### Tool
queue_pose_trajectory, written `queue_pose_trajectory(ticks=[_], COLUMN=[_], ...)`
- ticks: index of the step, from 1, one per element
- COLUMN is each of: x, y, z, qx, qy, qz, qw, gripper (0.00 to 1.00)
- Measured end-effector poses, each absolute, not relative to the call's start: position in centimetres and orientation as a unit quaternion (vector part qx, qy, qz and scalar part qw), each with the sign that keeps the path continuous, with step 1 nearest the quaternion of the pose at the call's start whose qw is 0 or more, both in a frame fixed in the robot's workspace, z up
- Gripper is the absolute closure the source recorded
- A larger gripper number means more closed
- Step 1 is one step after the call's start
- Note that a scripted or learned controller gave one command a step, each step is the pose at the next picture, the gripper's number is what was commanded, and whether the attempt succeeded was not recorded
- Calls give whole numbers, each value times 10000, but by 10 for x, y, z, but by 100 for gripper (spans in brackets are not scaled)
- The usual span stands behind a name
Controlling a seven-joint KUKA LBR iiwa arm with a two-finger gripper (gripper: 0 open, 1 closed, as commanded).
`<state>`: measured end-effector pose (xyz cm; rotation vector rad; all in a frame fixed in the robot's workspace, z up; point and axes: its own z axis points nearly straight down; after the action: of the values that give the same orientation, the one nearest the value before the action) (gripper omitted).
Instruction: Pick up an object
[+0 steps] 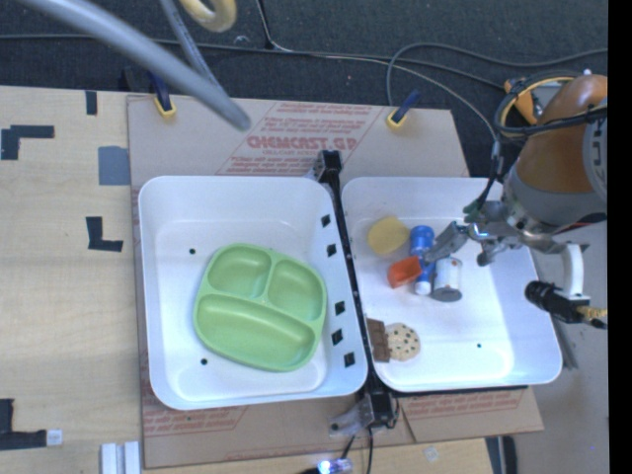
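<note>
Several small objects lie in the right bin (523,349). A yellow round piece (387,234) sits near the divider, with a blue piece (422,240) to its right. An orange-red block (403,272) lies just below them. A white and grey cylinder (443,279) rests beside the block. A speckled cookie (402,342) and a small brown piece (377,340) lie near the bin's front left. My gripper (457,252) hangs low over the right bin, right beside the blue piece and above the cylinder. Nothing visibly sits in its grasp.
The left bin (168,215) holds a green divided plate (261,306). A black divider (341,265) runs between the bins. The grey arm with its orange band (573,97) fills the right side. A grey bar (128,38) crosses the top left, and cables (434,62) lie behind the bins.
</note>
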<state>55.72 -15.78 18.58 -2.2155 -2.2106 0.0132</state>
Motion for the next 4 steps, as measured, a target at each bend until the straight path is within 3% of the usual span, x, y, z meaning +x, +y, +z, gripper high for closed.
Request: queue_pose_trajectory(ticks=[1, 3, 4], x=[560, 549, 552], y=[-158, -160, -161], z=[193, 88, 104], qx=[-7066, -7066, -7066], qy=[-7076, -7076, -7076], qz=[5, 12, -6], qw=[7, 5, -18], gripper=[0, 0, 100])
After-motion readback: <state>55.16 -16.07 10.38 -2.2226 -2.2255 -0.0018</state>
